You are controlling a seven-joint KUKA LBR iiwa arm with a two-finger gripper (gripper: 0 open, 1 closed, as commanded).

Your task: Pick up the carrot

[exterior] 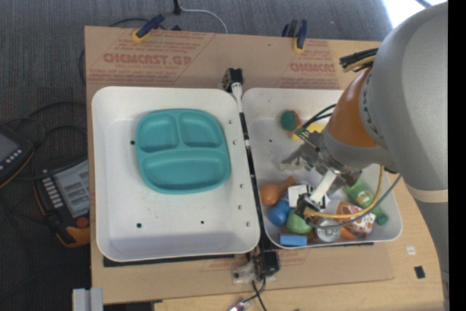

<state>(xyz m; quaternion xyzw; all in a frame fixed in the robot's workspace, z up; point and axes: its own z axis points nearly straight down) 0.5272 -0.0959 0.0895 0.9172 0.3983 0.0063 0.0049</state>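
Where the arm [408,98] overhangs, part of the clutter [320,218] is hidden.

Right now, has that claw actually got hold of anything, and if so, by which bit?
It cannot be told. The gripper is down among the toys in the right bin, near an orange piece, but the clutter hides whether anything sits in its grasp.

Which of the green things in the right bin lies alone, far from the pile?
The small green ball near the bin's far wall; the other green pieces sit in the pile.
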